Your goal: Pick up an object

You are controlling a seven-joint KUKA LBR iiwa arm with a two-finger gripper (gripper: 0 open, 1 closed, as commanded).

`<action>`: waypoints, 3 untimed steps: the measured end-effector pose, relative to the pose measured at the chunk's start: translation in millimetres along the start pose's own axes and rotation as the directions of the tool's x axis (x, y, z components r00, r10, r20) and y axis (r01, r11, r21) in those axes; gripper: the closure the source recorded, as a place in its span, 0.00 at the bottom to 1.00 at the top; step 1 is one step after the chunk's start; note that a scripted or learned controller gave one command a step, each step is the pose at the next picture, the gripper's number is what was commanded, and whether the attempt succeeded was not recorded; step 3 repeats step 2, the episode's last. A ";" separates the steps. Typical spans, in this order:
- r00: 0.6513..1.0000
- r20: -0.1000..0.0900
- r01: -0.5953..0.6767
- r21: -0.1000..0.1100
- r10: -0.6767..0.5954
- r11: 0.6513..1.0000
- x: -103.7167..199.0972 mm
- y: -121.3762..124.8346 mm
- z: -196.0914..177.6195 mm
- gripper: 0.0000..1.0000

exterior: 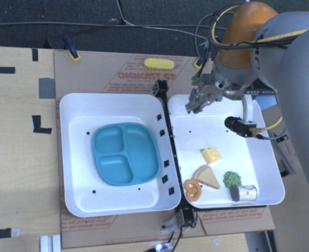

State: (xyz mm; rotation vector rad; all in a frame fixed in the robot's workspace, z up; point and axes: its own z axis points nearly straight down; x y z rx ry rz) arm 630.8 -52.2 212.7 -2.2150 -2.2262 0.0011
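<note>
While the gripper (195,105) hangs over the right bin (273,193)'s far edge, I cannot tell its grasp. The cheese wedge (212,155) lies well apart, nearer me.

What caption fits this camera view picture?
Robot pincer hovers over the right bin, above toy food.

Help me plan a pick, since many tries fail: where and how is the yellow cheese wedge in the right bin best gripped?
Probably from straight above, closing on the two long slanted sides of the cheese wedge. It lies flat on the floor of the right bin, apart from the sandwich below it, so the fingers have room on both sides. The gripper hangs near the bin's far rim.
</note>
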 end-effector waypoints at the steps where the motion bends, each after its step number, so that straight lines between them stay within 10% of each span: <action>1: 1.000 0.000 0.000 -0.001 0.000 1.000 52.7 2.2 -13.1 1.00; 3: 1.000 0.000 0.001 0.000 -0.001 1.000 113.2 -5.1 -16.2 1.00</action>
